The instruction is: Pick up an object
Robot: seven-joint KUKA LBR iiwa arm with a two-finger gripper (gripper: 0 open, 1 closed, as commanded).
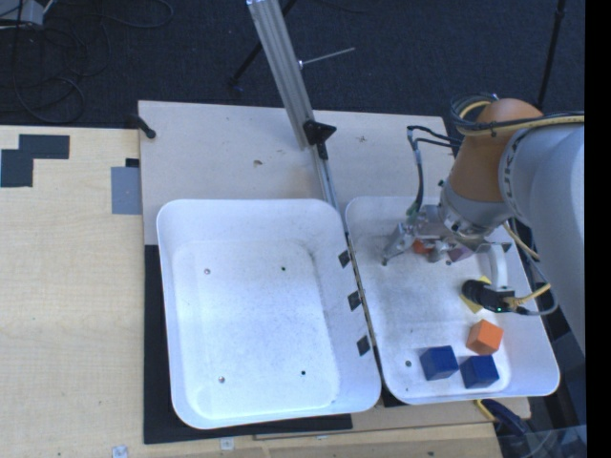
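While three candidate objects, an orange cube [485, 336] and two blue cubes [438, 362] [479, 371], sit clustered at about 5 o'clock in the right bin [401, 294], the gripper [427, 245] hangs low over that bin's 12 o'clock region, well apart from them. Its finger state cannot be told; a small orange-red speck near the tips is too small to identify, so no hold is claimed. Judgement: cubes bunched near the rim leave little finger clearance; the left bin [191, 256] is probably the drop side.
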